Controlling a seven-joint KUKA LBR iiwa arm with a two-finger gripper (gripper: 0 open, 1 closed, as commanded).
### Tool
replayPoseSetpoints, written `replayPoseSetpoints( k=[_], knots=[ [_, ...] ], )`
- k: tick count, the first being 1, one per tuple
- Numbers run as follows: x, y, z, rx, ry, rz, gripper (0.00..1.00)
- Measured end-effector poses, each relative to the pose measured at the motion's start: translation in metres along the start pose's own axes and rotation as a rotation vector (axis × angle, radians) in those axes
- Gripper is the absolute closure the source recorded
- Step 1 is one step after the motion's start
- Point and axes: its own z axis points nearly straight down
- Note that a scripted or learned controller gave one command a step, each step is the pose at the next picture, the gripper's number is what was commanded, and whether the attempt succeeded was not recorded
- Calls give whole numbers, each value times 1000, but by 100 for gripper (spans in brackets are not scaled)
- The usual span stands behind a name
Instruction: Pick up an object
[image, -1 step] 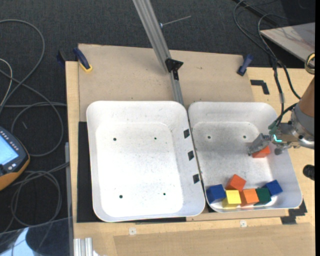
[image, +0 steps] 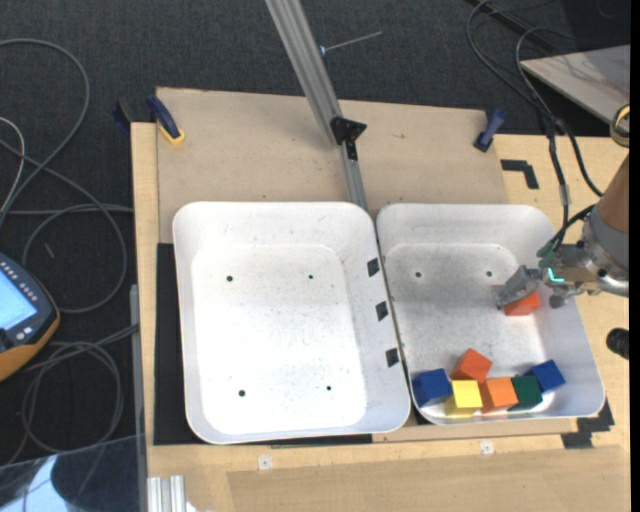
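Camera view shows us the gripper (image: 527, 291) low over the right bin (image: 400, 225), near its right wall. A small red block (image: 521, 306) sits directly under the fingers (image: 516, 284), touching or almost touching them. We cannot tell if the fingers are wide or closed on it. Other blocks (image: 485, 385) lie together along the near wall of this bin, apart from the red block.

- A dark grey carpeted floor (image: 70, 110) surrounds the bench, with thin black cables (image: 40, 200) looping across it.
- A pale wooden bench top (image: 330, 135) fills the middle.
- Blue clamps (image: 165, 118) grip its far corners.
- A metal rail (image: 315, 70) slants down from the top edge.
- A handheld control pendant (image: 20, 310) with a lit screen lies at the left.
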Motion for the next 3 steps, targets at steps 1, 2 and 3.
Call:
replayPoseSetpoints(
  k=[1, 2, 3],
  knots=[
    [5, -10, 56, 6, 2, 1, 0],
    [5, -11, 107, 5, 2, 1, 0],
    [5, -9, 93, -3, 0, 0, 100]
  ],
)
